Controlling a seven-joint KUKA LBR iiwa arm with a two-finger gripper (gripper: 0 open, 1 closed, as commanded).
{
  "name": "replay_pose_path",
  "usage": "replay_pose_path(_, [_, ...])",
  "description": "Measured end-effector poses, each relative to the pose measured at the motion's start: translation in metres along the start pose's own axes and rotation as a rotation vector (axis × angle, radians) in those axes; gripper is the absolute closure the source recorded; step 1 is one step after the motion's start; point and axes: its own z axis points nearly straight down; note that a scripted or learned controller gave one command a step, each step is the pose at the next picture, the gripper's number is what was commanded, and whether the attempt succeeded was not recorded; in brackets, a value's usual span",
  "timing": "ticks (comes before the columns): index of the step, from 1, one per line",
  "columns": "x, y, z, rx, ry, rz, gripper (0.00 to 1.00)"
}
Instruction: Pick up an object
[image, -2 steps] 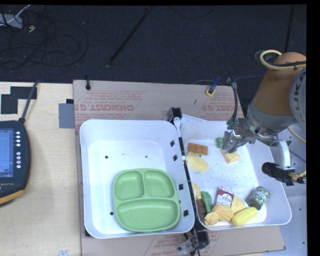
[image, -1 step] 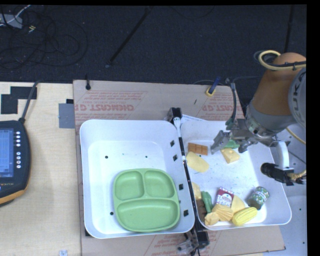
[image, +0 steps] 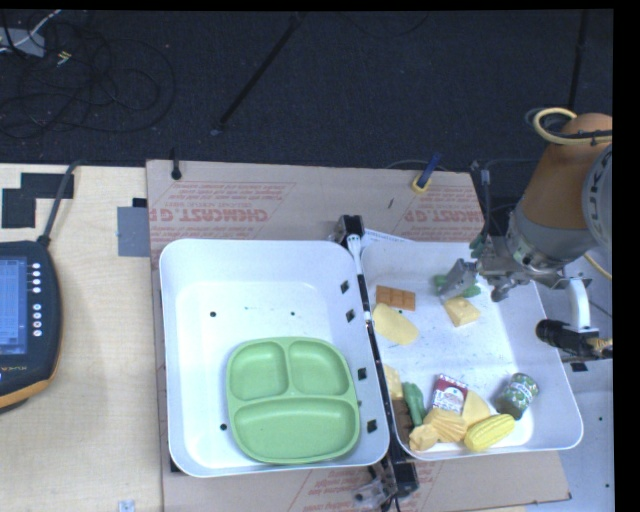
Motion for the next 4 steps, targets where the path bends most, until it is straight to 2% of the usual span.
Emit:
replay_pose_path(1, [0.006, -0.020, 0.006, 0.003, 0.003, -0.003, 0.00])
replay_pose_path(2, [-0.023, 0.023, 0.088, -0.004, 0.000, -0.005, 0.00])
replay_pose_path(3, [0.041, -0.035, 0.085, -0.001, 0.004, -0.005, 0.00])
replay_pose_path(4, [0.039, -0.034, 0.075, 0.000, 0.006, -0.002, 1.00])
